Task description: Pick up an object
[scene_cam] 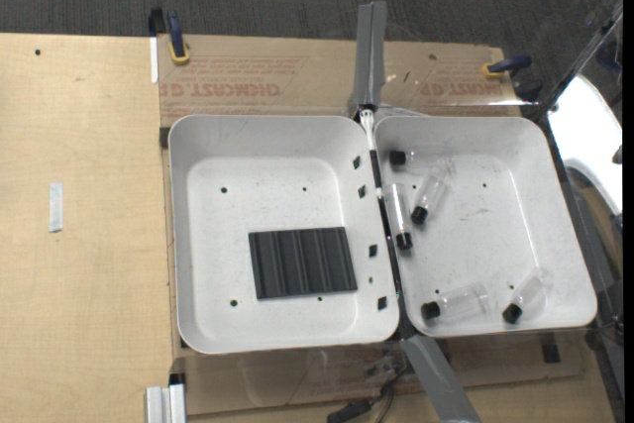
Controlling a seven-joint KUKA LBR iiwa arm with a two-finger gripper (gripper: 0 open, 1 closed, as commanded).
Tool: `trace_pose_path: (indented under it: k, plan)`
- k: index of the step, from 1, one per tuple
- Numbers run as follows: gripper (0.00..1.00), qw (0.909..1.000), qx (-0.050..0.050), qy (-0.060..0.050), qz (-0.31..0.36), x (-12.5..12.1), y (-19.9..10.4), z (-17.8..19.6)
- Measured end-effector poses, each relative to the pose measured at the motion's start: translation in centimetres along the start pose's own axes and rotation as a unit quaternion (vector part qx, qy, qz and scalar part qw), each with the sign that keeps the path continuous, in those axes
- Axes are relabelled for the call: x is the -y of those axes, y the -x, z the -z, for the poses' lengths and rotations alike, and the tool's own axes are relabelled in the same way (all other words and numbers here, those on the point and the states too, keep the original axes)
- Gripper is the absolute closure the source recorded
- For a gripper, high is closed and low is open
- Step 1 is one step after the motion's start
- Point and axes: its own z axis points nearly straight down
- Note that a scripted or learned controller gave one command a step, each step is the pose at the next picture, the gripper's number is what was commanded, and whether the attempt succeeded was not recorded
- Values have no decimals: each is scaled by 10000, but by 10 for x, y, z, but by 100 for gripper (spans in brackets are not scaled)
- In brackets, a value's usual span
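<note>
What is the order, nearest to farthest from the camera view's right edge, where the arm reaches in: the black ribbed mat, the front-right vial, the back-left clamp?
1. Front-right vial, in the right bin's front corner.
2. Black ribbed mat, on the left bin's floor.
3. Back-left clamp, behind the left bin.

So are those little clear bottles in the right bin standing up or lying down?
Lying down. Each clear bottle in the right bin rests lengthwise, black caps pointing sideways.
</note>
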Motion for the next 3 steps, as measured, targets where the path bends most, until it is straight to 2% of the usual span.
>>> trace_pose_path:
  k: [1,2,3]
  plan:
    - [0,9982,-2,1,593,0,0,-9]
    - [0,9872,4,1,1595,0,0,-14]
    - [0,9709,14,-2,2396,0,0,-14]
